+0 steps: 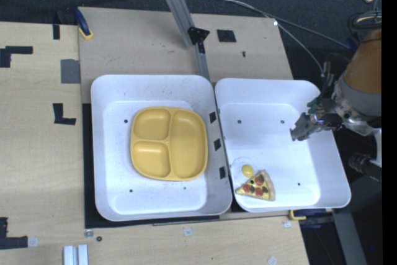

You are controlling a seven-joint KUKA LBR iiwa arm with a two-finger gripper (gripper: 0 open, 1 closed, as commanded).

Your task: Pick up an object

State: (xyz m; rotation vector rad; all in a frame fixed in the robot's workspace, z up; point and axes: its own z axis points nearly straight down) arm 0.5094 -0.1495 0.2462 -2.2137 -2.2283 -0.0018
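hovering over the right bin (322, 152) near its right wall: gripper (303, 130), small and dark, opening impossible to tell, nothing seen held. lying at the near left corner: pizza slice toy (257, 185), touching a yellow piece (247, 170). likely to slip, flat against the floor and crowded by the wall. open floor between; yellow divided plate (169, 143) in the left bin (111, 133).
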